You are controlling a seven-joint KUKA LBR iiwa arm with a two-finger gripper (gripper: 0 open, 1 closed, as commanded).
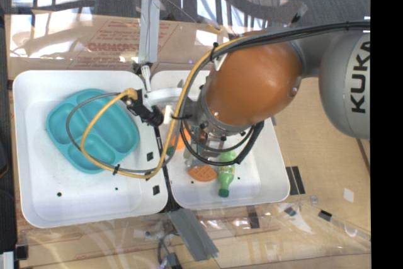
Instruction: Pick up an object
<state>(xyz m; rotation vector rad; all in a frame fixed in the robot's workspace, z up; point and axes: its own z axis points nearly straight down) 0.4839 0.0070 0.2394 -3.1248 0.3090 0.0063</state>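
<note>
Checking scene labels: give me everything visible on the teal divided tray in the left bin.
The teal tray is a shallow, rounded plate of what looks like plastic, split by raised ridges into compartments. It lies flat on the floor of the left bin, toward its upper middle, set at a slant. A yellow cable and a dark cable loop across it in the view; actual contact cannot be told.

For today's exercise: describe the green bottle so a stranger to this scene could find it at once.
Start at the right-hand white bin, below the arm's orange band. Near that bin's front edge lies a small green bottle, cap toward the front. Its neighbour, a round orange waffle-like piece, is flat and orange; the bottle is green and elongated.
</note>
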